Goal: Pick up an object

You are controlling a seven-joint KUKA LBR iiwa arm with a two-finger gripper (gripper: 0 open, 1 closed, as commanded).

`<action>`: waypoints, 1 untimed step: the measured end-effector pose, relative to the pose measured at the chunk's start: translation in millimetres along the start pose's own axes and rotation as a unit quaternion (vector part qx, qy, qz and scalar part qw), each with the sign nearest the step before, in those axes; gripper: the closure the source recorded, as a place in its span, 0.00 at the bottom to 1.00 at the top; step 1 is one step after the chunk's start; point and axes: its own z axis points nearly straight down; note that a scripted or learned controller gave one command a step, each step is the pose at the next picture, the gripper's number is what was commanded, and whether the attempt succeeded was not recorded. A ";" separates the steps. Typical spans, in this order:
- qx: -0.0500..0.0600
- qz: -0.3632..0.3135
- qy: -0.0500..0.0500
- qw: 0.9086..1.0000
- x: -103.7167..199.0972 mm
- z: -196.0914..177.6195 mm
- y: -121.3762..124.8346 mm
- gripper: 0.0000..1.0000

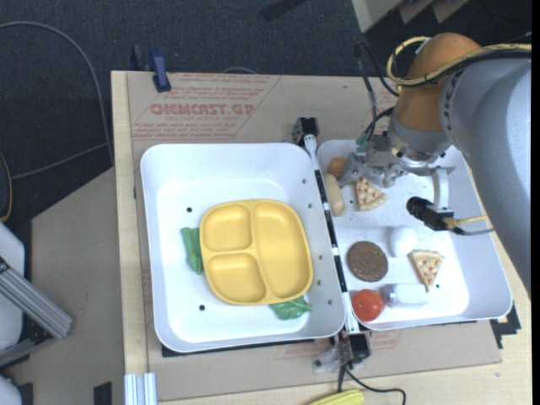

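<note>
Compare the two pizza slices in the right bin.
The upper pizza slice lies right under the gripper, near the bin's left wall; the lower pizza slice lies apart from it, nearer the right side. The upper points down, the lower down-right. Both are small toy triangles with red dots and pale crust.

Even, bright light falls from above me; the white bins (245,163) glare slightly, shadows stay soft and short, my arm (494,99) nearest the lens looks blurred

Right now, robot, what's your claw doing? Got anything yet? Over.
Gripper low over pizza slice, right bin. Grasp unconfirmed. Hot dog close beside it.
</note>
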 end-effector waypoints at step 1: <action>-0.002 -0.001 0.000 1.000 0.6 -10.4 0.7 1.00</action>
